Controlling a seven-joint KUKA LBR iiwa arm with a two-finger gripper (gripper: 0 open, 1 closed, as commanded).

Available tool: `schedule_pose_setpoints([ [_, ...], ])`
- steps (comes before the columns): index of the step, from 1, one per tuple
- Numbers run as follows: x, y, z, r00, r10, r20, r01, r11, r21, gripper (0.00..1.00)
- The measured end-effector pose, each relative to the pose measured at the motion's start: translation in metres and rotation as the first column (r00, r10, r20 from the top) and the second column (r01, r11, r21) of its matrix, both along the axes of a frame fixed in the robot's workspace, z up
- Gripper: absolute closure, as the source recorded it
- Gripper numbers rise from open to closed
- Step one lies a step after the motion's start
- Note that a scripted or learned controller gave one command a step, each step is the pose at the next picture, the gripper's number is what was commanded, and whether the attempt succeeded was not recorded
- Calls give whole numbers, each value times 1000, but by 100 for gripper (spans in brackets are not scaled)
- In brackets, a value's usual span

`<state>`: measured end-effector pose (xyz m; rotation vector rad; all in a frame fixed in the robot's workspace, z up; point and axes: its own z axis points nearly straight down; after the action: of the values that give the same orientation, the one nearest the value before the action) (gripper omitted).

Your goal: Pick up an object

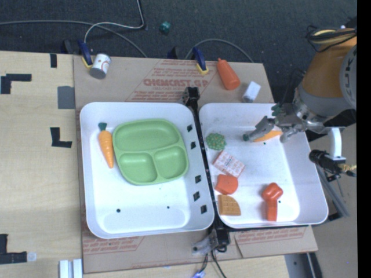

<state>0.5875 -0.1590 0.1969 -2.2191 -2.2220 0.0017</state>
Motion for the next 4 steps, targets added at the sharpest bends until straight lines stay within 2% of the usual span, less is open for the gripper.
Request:
schedule_pose_setpoints([
  [1, -77, -12, -76, 1000, -2, -3, 2, 1000, 1, 0],
  [2, -102, -26, -111, 1000, 0, 6, 0, 1000, 0, 0],
  [3, -100, -27, -100, 1000, 0, 11, 0, 1000, -4, 100],
  [4, -103, 24, -4, 1000, 1, 2, -1, 1000, 0, 100],
])
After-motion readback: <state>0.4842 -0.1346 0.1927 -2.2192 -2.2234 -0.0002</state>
